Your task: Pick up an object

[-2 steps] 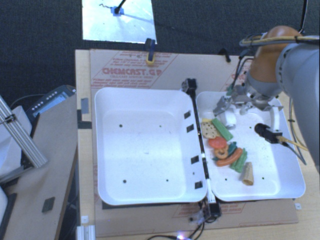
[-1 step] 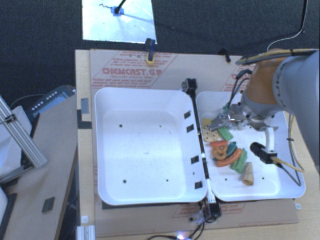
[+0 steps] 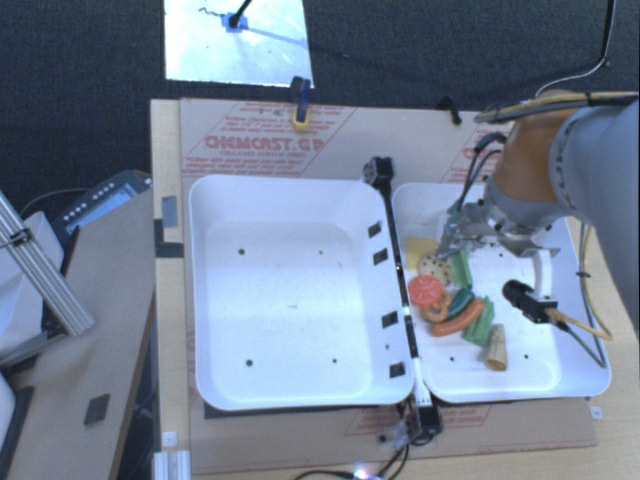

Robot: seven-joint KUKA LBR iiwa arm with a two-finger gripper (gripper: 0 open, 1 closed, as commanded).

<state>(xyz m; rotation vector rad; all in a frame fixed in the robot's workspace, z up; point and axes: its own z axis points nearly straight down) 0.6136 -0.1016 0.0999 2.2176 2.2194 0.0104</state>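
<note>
**Inspector A:** We record first the printed board (image 3: 260, 143) that carries both bins. The left white bin (image 3: 290, 298) and the right white bin (image 3: 545, 368) stand side by side on it, meeting along a seam set with black clips (image 3: 380, 257).

**Inspector B:** And the arm?

**Inspector A:** We note the grey arm (image 3: 595, 158) entering from the right, its orange band (image 3: 525, 158) over the right bin's far rim. The gripper (image 3: 452, 240) hangs low over the far-left part of that bin. Whether it is spread or closed we could not determine (the wrist body masks it from this angle), and we see nothing held.

**Inspector B:** Where are the objects for picking?

**Inspector A:** All are in the right bin, clustered near its left wall. We list:
- an orange curved piece (image 3: 452, 319), near the middle of the cluster
- a red round piece (image 3: 425, 289), touching it on the left
- a tan cone-like piece (image 3: 495, 348), nearest the camera
- a green pair (image 3: 478, 318), between the orange piece and the cone
- a green stick (image 3: 460, 268), just below the gripper
- a yellow piece (image 3: 420, 248), beside the gripper
- a pale dotted disc (image 3: 432, 265), touching the yellow piece
</note>
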